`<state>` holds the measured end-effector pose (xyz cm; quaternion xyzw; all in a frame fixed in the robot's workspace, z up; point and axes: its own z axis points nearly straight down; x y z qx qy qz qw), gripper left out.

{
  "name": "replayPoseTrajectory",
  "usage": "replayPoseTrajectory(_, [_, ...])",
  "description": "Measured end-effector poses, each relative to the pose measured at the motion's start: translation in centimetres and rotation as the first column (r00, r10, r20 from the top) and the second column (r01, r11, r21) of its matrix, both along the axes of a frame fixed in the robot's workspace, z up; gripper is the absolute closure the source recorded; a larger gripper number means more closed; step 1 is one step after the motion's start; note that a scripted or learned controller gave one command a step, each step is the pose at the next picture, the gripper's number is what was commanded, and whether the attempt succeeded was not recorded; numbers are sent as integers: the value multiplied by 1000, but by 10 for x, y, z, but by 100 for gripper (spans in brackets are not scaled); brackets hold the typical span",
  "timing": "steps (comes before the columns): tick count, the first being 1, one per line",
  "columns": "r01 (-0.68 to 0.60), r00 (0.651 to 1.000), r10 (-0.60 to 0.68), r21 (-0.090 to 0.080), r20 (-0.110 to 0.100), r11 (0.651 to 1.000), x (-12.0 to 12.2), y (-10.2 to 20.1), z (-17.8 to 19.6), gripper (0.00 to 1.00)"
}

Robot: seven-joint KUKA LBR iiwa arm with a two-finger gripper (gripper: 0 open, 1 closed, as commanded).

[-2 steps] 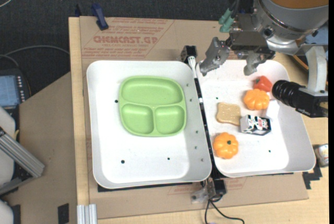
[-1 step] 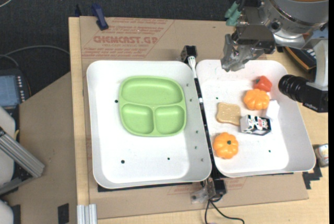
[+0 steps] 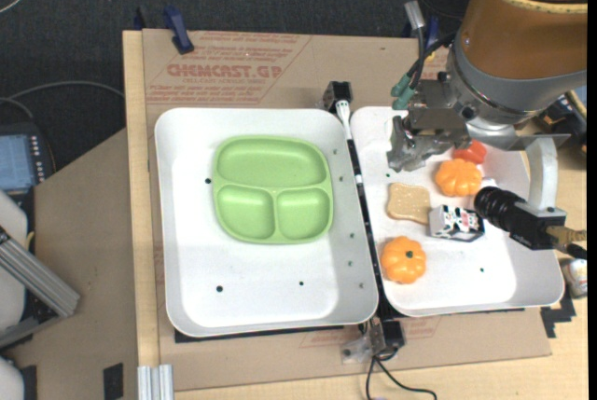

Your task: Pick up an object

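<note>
Pickup candidates all in right bin (image 3: 466,300). Closest to gripper (image 3: 408,156): tan toast slice (image 3: 408,201), flat on bin floor, just in front of it. Upper pumpkin (image 3: 458,176), orange, just right of slice, near but apart. Behind that pumpkin, red item (image 3: 473,151), mostly hidden by wrist; possibly a tomato, hard to say. Small printed box (image 3: 455,222), white w/ dark and coloured marks, just in front of upper pumpkin, touching or nearly touching slice's right corner. Lower pumpkin (image 3: 404,260), also orange, on its own toward bin's front-left, close to the wall shared w/ the other bin.

Gripper low over back-left part of right bin, pointing down. Open vs. closed: can't tell from this angle. Arm (image 3: 527,16) reaching in from upper right, orange band above grey wrist.

Left bin (image 3: 187,249) alongside, rims meeting in the middle. Inside it, green divided plate (image 3: 272,188), three compartments, toward back-centre. Both bins on cardboard sheet (image 3: 224,62) w/ red print; blue clip (image 3: 177,28) at its back-left edge.
</note>
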<state>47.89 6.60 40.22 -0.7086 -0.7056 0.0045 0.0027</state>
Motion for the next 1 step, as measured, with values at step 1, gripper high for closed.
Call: replayPoseTrajectory(1, [-12, 1000, 12, 3, 3, 1000, -1, 75, -45, 100])
